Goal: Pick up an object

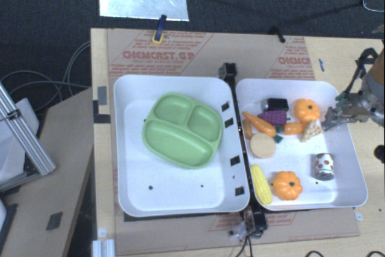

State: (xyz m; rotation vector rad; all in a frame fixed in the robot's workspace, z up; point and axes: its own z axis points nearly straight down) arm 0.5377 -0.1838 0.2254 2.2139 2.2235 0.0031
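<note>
Two white bins sit side by side on the surface (337,51). Left bin (129,129): one green divided plate (182,130), lying flat near its middle, slightly toward the far edge. Right bin (349,147): a cluster of toy food. Far side of it holds a black block (277,103), a purple piece (274,117) touching a carrot (258,124), and an orange pumpkin (306,110) toward the far right corner. A pale round disc (262,145) lies just below the carrot, near the bin's left wall. A cheese-coloured wedge (311,130) sits below the pumpkin. Near edge: a corn cob (260,183) along the near left corner, a second orange pumpkin (287,185) beside it, and a small patterned can (323,166) toward the right wall. The hand (329,121) reaches in over the right wall of the right bin, close beside the wedge and pumpkin; whether it touches either cannot be told. Fingers too blurred and small: cannot tell whether spread or pressed together. Nothing visibly between them.
</note>
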